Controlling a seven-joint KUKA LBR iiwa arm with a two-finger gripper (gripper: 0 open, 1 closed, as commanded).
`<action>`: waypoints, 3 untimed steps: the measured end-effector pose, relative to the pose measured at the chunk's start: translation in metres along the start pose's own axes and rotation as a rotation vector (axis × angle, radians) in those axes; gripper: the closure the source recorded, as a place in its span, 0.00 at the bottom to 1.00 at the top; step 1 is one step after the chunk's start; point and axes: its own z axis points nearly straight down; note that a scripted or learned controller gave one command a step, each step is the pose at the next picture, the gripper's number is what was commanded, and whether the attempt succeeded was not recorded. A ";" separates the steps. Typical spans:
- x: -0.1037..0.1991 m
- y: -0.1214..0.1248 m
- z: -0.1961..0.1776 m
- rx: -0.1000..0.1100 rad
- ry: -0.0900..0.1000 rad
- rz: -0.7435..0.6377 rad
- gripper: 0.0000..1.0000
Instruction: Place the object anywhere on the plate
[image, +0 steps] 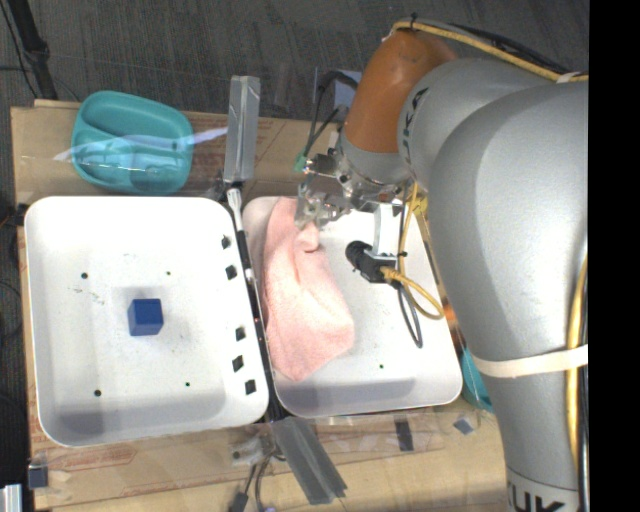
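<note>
Though wrist clutter blurs it, the pincer (318, 212) seems clamped on the pink cloth (300, 295).

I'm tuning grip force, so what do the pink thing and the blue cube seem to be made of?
Pink cloth: soft fabric, probably terry towel; it lies rumpled and folded, with a matte, fuzzy look. Blue cube: rigid, likely plastic or painted wood; sharp edges, even colour.
</note>
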 end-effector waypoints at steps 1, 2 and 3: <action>0.089 -0.037 -0.099 -0.005 0.001 0.130 1.00; 0.167 -0.077 -0.046 -0.001 -0.002 0.128 1.00; 0.254 -0.089 0.027 0.002 -0.004 0.167 1.00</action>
